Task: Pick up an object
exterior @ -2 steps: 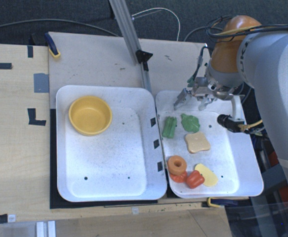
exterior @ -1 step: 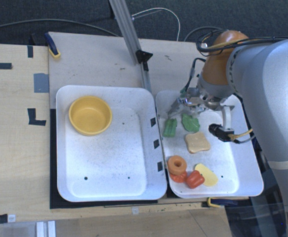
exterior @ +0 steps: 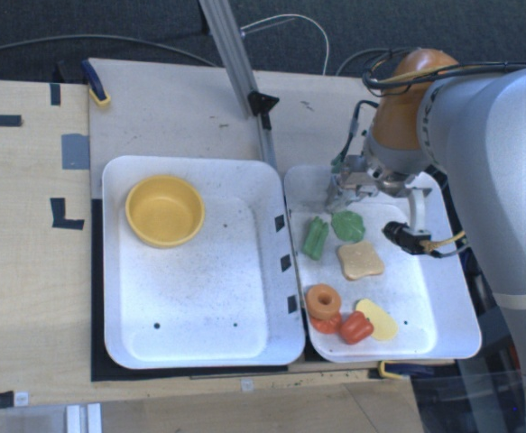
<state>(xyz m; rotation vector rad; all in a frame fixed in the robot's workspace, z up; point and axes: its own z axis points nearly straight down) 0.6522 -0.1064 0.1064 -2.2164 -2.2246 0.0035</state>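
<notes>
Green toy pieces, a rounded one [exterior: 348, 225] and a long one [exterior: 315, 238], are seen near the far edge of the right bin [exterior: 443, 332], just below the gripper [exterior: 346, 193], which is lowered there apparently to reach them; whether it is open or closed cannot be told. A toast slice [exterior: 361, 261] is placed mid-bin, while a doughnut [exterior: 323, 299], a red pepper [exterior: 355, 328] and a yellow piece [exterior: 380, 321] are gathered by the near edge. A yellow bowl [exterior: 164, 210] is kept in the far left corner of the left bin [exterior: 199, 332], well apart from the picking.
</notes>
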